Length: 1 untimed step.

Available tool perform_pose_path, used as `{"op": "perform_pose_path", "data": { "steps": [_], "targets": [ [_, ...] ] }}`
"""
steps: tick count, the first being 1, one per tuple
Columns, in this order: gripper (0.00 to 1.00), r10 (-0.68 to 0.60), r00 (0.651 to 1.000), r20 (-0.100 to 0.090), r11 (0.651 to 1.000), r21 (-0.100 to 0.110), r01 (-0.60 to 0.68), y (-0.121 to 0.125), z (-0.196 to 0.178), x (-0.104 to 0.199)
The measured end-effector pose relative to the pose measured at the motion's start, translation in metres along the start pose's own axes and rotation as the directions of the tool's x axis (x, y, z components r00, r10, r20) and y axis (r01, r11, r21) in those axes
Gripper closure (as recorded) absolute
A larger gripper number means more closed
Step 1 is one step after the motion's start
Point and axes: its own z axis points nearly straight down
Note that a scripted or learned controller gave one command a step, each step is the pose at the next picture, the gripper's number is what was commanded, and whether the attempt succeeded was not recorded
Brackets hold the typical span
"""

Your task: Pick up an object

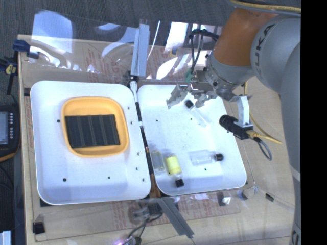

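Observation:
My gripper [187, 100] hangs over the back of the right bin [232, 175] with its two fingers spread open. Just below the gap lies a small clear vial [197, 114] with a black cap, resting on the bin floor and not held. Nearer the front of the same bin lie a yellow bottle [173, 164] with a black cap and a clear bottle [203, 158] with a black cap. A pale clear item [157, 160] lies beside the yellow bottle, against the bin's left wall.
The left bin [46, 172] holds a yellow tray [94, 107] with a dark ribbed insert. A metal divider [139, 50] stands behind the two bins. A black cable plug [233, 126] hangs at the right bin's right edge.

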Motion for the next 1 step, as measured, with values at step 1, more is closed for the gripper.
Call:
{"op": "perform_pose_path", "data": {
  "steps": [1],
  "targets": [
    [0.00, -0.072, 0.997, 0.000, 0.997, 0.001, 0.072, -0.0695, 0.1153, -0.0213]
  ]
}}
